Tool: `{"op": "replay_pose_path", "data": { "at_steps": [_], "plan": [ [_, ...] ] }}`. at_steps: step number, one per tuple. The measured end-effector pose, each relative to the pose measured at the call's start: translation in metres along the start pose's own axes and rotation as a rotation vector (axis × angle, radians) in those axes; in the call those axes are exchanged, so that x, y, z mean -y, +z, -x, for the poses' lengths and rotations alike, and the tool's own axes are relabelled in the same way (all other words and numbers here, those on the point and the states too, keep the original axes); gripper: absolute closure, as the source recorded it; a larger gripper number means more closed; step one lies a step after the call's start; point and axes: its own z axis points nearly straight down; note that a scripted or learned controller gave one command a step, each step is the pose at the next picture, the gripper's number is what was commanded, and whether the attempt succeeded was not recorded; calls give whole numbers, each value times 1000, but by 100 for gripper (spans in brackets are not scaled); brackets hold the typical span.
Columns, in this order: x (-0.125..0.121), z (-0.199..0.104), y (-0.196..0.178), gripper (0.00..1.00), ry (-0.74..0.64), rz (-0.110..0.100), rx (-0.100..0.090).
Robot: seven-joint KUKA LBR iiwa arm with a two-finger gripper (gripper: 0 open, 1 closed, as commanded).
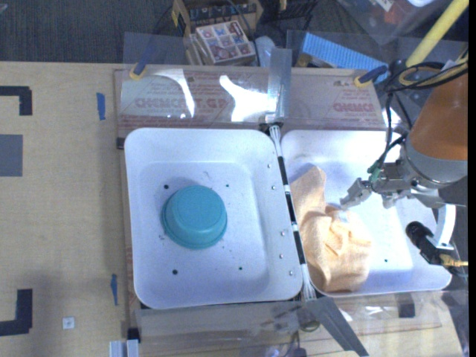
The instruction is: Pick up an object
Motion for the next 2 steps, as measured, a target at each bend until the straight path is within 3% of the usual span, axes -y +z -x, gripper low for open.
{"op": "replay_pose_path", "data": {
  "at_steps": [1, 2],
  "plan": [
    [-1, -5, 96, 0, -90, 15, 1],
    [13, -13, 96, 0, -178, 18, 6]
  ]
}}
